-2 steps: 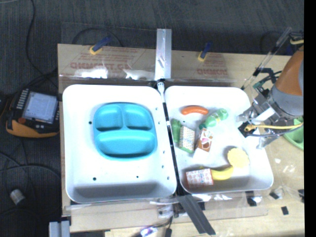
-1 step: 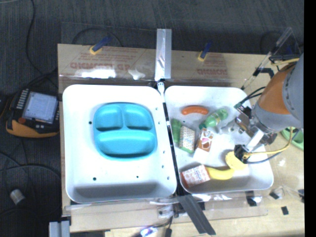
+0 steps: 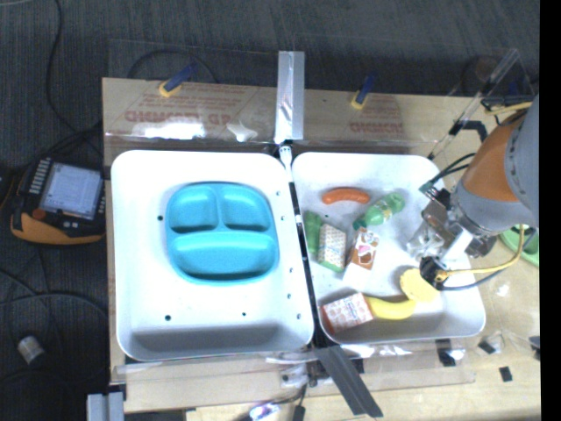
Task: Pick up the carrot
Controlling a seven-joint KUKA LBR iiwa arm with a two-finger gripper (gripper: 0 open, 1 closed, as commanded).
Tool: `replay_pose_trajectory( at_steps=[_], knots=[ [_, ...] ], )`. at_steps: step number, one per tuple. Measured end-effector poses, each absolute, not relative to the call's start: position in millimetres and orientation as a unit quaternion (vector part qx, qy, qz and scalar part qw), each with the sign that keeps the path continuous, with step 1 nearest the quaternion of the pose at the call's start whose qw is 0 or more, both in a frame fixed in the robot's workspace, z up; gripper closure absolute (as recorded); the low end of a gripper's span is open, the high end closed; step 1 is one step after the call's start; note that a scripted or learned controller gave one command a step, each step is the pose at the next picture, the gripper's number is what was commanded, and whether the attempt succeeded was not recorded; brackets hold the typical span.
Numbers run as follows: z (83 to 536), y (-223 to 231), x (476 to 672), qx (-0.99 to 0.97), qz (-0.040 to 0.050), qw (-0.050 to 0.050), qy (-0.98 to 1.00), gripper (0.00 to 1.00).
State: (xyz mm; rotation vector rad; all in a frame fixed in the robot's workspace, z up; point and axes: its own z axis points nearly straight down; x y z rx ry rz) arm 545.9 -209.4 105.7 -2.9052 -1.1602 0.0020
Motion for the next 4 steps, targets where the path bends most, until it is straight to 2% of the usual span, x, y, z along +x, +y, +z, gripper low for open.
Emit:
replay_pose_trajectory(
  at_steps=[1, 2, 3, 4],
  knots=[
    [105.8, -206.3, 546.9, -0.928, 0.0001, 0.009, -0.372, 0.0],
    [93.6, -201.4, 495.2, -0.956, -0.0124, -0.001, -0.292, 0.0],
    [169.0, -223.9, 487.7, -0.994, 0.0027, -0.001, -0.106, 0.0],
    [168.9, -223.8, 487.7, -0.994, 0.0027, 0.0, -0.106, 0.0]
  ],
)
